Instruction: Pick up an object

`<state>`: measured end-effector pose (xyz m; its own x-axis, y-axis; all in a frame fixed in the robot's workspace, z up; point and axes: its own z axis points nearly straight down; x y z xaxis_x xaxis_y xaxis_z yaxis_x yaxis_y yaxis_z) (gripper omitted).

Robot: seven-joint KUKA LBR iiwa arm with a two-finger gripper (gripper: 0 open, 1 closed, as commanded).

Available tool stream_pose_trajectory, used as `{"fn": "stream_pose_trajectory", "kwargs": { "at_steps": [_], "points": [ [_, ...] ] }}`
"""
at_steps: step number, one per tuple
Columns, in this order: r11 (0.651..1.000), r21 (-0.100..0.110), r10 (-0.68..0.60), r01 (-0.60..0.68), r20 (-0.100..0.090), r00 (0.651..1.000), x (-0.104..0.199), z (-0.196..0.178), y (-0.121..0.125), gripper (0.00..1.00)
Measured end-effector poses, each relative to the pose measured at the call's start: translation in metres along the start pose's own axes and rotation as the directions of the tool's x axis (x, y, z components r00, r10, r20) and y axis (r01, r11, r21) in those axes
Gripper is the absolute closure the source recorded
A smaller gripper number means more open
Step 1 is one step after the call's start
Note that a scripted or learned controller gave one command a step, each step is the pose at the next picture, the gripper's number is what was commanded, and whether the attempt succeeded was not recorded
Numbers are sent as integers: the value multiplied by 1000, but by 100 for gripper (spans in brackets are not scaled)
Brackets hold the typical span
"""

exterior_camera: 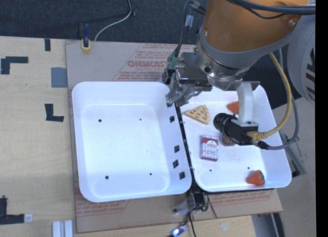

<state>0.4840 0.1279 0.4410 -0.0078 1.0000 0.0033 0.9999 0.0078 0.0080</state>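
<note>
Hand (pixel 177 95) at the right bin's (pixel 274 179) upper-left corner — finger state cannot be told, nothing visibly held. Waffle wedge (pixel 198 114) and card box (pixel 209 147) still unpicked — grasp remains.

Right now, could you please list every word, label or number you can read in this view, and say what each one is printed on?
Red lettering on the cardboard sheet, upside down from this view: too blurred to read reliably.
Print on the small red and white packet in the right bin: too small to read.
Nothing else legible.
</note>
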Motion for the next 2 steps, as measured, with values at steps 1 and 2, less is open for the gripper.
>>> {"fn": "stream_pose_trajectory", "kwargs": {
  "at_steps": [1,2],
  "points": [
    [1000,10,4,-4,5,1000,-2,-5,0,100],
    [1000,12,3,-3,7,1000,-2,-14,0,100]
  ]
}}
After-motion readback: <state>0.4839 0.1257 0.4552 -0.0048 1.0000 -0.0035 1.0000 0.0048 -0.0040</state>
